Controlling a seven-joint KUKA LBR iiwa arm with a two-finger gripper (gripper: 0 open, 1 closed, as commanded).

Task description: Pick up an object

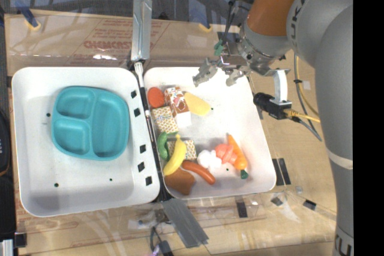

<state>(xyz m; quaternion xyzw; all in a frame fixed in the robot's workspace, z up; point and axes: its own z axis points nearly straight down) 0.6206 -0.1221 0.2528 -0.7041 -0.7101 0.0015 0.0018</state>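
Two white bins (24, 147), teal plate (91, 123) left, toy food (198, 147) right, pincer (218, 74) open, empty.

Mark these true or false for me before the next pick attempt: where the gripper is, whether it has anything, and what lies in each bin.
1. The gripper is above the far edge of the right bin. True.
2. The gripper holds the banana. False: nothing is between its fingers, which are spread open; the banana lies in the right bin.
3. The teal divided plate lies in the left bin. True.
4. The carrot lies on the teal plate. False: it is in the right bin, among the toy foods.
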